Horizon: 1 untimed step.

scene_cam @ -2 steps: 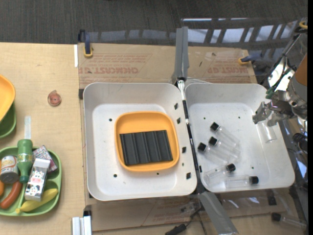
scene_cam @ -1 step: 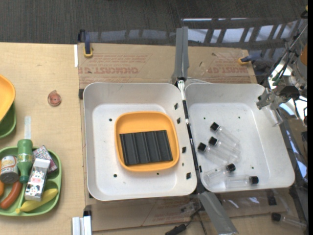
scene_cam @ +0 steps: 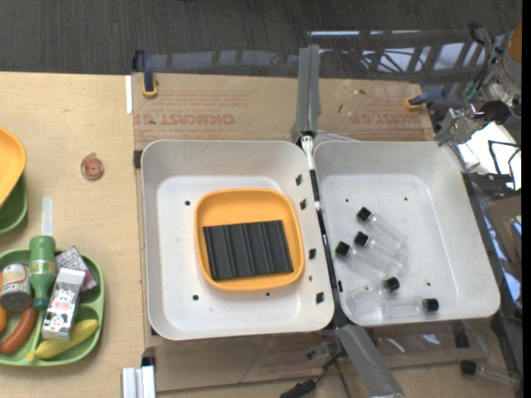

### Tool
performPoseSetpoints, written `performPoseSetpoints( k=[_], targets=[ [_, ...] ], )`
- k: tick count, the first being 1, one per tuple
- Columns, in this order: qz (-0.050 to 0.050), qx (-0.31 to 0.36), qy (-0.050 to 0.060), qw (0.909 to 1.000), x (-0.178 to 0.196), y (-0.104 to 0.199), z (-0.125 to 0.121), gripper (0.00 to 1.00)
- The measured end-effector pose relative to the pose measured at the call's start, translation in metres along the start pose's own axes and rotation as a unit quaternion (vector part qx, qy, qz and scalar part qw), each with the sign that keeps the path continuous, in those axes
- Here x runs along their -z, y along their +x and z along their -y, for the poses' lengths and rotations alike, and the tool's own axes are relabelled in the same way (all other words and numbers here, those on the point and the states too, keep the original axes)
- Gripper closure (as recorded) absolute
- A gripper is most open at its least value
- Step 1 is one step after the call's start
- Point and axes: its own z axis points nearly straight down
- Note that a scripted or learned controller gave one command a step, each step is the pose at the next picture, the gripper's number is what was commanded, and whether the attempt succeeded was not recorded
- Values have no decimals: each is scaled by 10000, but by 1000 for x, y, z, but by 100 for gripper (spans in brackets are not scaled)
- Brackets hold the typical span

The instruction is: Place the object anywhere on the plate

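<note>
Camera view: the gripper (scene_cam: 466, 124) hangs at the far right corner of the right bin (scene_cam: 465, 301), amid clutter, and I cannot tell whether it is apart, together or carrying anything. The orange plate (scene_cam: 249, 206) lies well away from it, beyond the divider, in the left bin (scene_cam: 166, 305). A black ridged slab (scene_cam: 249, 249) rests flat on the plate, covering most of it. If that slab is the object, the placing looks done. If not, 5 clear vials (scene_cam: 373, 251) lie below the gripper, some touching, so I would pick an outlying 1.

The bins are smooth, white and shallow. A food tray (scene_cam: 87, 338) sits farthest off on the wooden bench (scene_cam: 66, 123).
</note>
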Motion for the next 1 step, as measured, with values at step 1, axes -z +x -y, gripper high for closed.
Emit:
performPoseSetpoints(
  k=[1],
  targets=[
    [3,1135,-8,9935,53,-7,1,100]
  ],
)
